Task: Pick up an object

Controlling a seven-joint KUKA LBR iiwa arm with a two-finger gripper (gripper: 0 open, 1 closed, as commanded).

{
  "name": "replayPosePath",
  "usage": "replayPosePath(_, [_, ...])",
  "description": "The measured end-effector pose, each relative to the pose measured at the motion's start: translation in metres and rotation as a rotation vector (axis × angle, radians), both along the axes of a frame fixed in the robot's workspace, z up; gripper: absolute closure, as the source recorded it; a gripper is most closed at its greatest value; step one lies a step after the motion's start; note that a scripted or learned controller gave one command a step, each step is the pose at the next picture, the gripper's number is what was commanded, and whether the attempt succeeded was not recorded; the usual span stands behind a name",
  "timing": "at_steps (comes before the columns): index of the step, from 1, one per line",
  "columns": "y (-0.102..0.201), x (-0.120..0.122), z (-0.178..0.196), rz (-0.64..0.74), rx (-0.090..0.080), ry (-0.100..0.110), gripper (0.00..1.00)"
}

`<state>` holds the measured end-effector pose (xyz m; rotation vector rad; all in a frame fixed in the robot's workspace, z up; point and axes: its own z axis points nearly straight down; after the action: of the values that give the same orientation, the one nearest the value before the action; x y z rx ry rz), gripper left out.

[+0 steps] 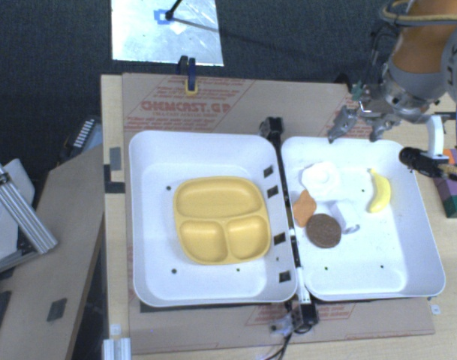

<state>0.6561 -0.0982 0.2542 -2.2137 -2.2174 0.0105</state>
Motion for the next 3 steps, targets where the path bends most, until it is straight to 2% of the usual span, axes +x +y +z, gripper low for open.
replayPosePath(1, [0.000, 0.002, 0.008, 0.002, -0.001, -0.012, 0.00])
replayPosePath(2, [0.006, 0.004, -0.053, 0.004, -0.001, -0.008, 0.00])
replayPosePath(3, [-0.004, 0.003, -0.104, 0.000, -0.002, -0.009, 0.00])
